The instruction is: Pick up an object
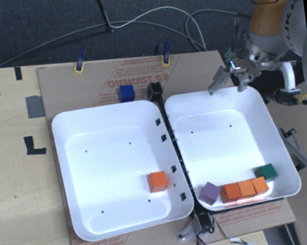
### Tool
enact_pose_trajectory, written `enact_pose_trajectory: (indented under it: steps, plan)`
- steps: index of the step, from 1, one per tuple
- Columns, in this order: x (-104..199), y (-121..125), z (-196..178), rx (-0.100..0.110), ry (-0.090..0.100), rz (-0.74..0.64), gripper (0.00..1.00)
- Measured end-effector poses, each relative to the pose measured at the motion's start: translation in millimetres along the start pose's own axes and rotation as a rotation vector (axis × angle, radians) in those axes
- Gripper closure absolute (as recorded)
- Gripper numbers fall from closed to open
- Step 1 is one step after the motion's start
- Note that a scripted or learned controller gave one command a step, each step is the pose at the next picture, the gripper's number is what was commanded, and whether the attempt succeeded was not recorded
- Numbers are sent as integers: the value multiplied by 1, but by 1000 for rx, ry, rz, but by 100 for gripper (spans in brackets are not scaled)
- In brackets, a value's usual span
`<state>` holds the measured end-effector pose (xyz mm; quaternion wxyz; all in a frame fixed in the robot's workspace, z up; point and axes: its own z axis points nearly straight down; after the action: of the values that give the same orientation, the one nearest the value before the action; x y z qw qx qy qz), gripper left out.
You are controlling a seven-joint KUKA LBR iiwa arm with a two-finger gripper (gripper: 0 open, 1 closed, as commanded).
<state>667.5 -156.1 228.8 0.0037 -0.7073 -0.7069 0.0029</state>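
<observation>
The arm [274, 13] is cut off by the right and top edges, so just its orange band, grey wrist and the gripper [228, 83] show. A dark mounting block beside the wrist is hard to read against the bench edge. Red printing runs across the cardboard sheet [136, 76] under the bins, but it is faint, partly covered by the bins and a black clamp [154, 91], and cannot be read with confidence. Two blue-and-yellow clips [80, 61] pinch the far edge of the cardboard. Cables trail over the dark floor beyond the bench.

The gripper hangs over the far right corner of the right bin [220, 98], just above its rim. Its two grey fingers [216, 85] are spread apart, one toward the left and one toward the right, and nothing sits between them; they touch no block.

In the right bin, the blocks cluster along the near wall: a purple block [209, 193] at the left, tilted on a corner, then three orange blocks [244, 189] touching in a row, and a green block [267, 172] just beyond the row's right end. All lie well apart from the gripper.

The left bin [63, 159] holds one orange block [158, 181] near its near right side. A blue block [126, 92] rests on the cardboard outside the bins, just beyond the left bin's far rim.
</observation>
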Motion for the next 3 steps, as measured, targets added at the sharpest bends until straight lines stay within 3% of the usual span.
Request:
enact_pose_trajectory:
  steps: [1,3]
  plan:
    - [0,2,-5,-9,-1,-1,0]
    - [9,-4,105,-4,0,-1,0]
